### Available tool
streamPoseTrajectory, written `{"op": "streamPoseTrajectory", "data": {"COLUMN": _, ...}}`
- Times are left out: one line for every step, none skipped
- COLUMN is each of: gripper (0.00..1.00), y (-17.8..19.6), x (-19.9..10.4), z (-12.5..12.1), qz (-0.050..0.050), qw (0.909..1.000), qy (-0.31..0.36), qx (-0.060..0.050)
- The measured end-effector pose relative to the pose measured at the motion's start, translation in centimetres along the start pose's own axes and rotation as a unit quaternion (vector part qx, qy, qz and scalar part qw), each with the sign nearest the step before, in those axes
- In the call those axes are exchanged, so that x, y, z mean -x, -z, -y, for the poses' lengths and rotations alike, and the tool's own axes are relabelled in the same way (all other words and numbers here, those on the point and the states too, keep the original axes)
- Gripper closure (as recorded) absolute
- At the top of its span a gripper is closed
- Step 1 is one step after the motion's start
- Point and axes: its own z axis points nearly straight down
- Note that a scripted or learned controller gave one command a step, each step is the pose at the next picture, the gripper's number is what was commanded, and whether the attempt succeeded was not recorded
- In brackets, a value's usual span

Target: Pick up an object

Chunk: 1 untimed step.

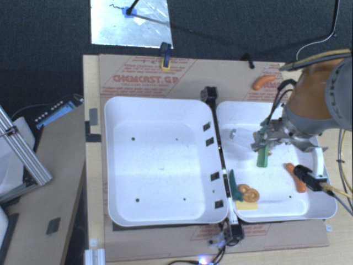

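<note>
The gripper (263,141) hung over the right bin (278,207); whether it was wide or narrow could not be told. A green stick (262,158) lay just beneath it, with its upper end at the gripper. Close beside, toward the arm, lay an orange carrot (289,168). Farther off, by the bin's front wall, sat an orange ring (251,194) and a yellow slice (246,205).

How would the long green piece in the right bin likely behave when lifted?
The green piece looks straight and narrow, so it is probably stiff. It seems small beside the gripper, so it is likely light. Gripped near one end, it may swing or twist.
</note>
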Motion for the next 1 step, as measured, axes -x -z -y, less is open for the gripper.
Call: {"op": "streamPoseTrajectory", "data": {"gripper": 1.00, "y": 13.37, "x": -3.59, "z": -0.49, "qz": -0.001, "qw": 1.0000, "qy": 0.003, "qx": 0.005}}
